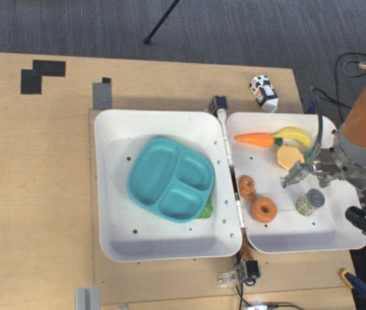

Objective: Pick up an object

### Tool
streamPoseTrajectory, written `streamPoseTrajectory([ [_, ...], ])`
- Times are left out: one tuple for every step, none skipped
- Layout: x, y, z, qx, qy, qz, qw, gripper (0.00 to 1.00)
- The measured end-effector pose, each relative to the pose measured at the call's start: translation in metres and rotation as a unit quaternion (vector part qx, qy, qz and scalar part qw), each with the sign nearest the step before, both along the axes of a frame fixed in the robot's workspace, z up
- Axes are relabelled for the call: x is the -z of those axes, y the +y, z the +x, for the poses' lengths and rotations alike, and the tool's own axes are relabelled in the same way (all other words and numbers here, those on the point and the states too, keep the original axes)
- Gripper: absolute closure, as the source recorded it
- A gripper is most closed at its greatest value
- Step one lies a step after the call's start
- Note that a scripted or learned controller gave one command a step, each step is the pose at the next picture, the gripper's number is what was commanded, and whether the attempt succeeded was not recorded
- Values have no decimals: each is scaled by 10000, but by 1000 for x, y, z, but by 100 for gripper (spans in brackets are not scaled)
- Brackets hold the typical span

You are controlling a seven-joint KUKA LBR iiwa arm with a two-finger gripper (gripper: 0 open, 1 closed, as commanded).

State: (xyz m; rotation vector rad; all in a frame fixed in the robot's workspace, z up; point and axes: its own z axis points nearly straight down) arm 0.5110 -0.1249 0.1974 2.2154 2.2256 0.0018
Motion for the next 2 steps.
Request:
streamPoseTrajectory([
  [-6,-34,54,-1008,-9,-7,9949,0],
  [59,-47,153,-2070,-9,-10,9783,0],
])
